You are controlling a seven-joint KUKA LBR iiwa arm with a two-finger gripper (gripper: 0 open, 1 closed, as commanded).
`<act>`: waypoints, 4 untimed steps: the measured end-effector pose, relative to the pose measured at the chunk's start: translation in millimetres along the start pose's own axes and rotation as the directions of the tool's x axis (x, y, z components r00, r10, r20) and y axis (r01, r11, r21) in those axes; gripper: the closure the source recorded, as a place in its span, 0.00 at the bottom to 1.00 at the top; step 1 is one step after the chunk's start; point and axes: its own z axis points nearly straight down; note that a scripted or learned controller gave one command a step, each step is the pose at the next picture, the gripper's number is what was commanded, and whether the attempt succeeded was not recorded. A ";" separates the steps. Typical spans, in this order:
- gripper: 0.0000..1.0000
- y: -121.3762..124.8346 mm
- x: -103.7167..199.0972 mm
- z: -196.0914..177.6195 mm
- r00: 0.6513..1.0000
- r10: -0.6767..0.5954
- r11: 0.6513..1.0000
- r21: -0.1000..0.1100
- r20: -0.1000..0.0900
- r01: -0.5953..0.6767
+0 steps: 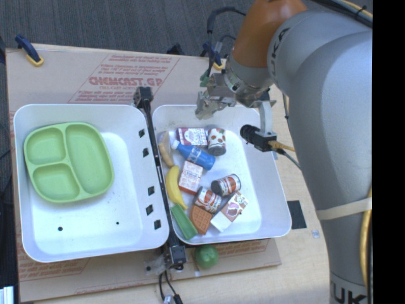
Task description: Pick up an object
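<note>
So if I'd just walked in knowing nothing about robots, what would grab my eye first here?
Probably the big grey arm with its orange band, reaching in from the right so its gripper hangs over the far edge of the right bin. Next, that bin's jumble of toy food: a banana, small cans and cartons. Then the green divided plate lying alone in the left bin.

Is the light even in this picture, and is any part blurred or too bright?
Camera view: light is soft and even; the green tray and right bin items look fairly sharp; the end effector is slightly blurred; the left bin is bright, not washed out.
</note>
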 end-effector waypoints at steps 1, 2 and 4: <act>1.00 -54.6 -5.0 -16.2 1.000 0.002 1.000 0.002 0.000 -0.002; 1.00 -10.9 2.2 20.2 1.000 0.000 1.000 0.002 0.001 0.000; 1.00 -98.4 63.4 -19.3 1.000 -0.001 1.000 0.003 0.000 0.001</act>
